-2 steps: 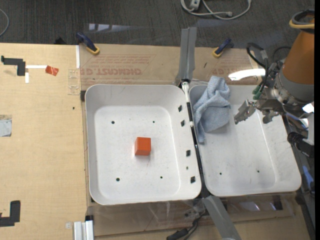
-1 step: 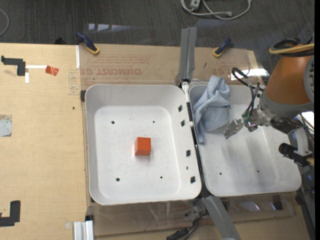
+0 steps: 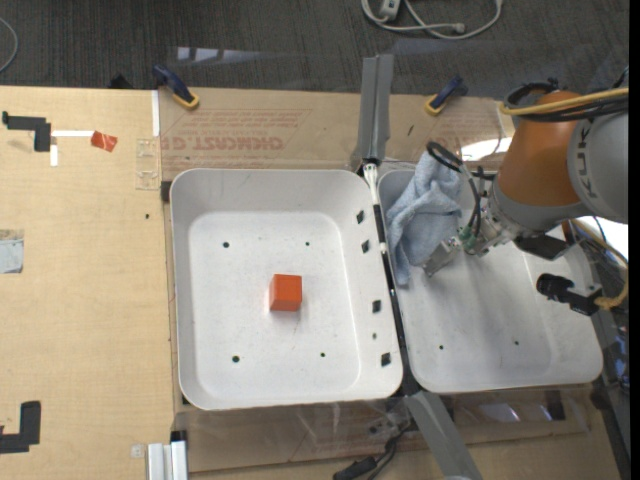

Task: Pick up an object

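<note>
Over the right bin (image 3: 520, 368) the claw (image 3: 447, 255) is lowered beside a crumpled cloth (image 3: 420, 218), which is heaped against that bin's upper left corner. Whether the claw is clenched or released cannot be told, and no cloth is seen gripped in it. A second candidate, an orange block (image 3: 286, 293), is found alone near the middle of the left bin (image 3: 200, 268), well apart from the arm. A failed pick is judged likely if only a loose fold is pinched: soft fabric may slip free or be dragged over the divider. The cloth is seen as pale blue-grey, limp and wrinkled; the block as small, squarish and matte; the bins as smooth, shallow white plastic with rounded corners, set on a cardboard-covered tabletop (image 3: 240, 128).
</note>
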Available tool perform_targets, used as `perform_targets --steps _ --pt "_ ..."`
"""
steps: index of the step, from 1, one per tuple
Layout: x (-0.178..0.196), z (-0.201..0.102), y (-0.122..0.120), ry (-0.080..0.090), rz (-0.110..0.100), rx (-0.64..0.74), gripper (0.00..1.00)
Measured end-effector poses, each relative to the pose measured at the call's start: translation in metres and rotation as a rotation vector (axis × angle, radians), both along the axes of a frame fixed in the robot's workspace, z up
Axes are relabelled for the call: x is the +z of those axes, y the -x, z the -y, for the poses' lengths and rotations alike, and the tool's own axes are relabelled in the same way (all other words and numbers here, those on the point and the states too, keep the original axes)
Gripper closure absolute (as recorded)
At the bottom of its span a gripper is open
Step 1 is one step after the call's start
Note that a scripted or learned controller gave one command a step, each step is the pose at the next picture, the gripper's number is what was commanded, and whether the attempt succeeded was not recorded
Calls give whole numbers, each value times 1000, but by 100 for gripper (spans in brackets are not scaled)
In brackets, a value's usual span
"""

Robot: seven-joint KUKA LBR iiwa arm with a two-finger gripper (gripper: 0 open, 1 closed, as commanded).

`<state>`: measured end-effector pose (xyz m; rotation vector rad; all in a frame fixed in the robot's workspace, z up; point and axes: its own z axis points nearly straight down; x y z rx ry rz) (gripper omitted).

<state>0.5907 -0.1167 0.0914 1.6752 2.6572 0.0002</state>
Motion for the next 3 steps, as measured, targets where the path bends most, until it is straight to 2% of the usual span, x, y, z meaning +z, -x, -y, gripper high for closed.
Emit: perform_targets --steps 1,2,3 --pt "9 2 0 1 1 -5 100" --pt "100 -42 17 1 0 -175 100" --pt "83 12 -14 2 0 -20 100"
